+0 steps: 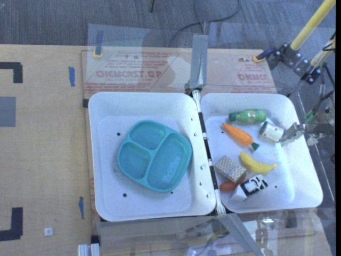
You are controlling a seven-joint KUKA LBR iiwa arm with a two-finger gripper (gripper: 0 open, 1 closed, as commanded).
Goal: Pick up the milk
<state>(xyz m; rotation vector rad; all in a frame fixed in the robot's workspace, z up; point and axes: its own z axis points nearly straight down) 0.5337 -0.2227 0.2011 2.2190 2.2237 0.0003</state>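
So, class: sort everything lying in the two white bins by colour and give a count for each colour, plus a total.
Teal: 1, the divided plate
Green: 1, the bottle
Orange: 1, the carrot
Yellow: 1, the banana
Black and white: 1, the milk carton
White: 1, the small cup
Chequered tan: 1, the box
Red: 1, a small item
Total: 8

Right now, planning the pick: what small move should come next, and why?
Probably shift the gripper toward the black-and-white patterned milk carton at the near edge of the right white bin; it sits by a small white can, apart from the carton.
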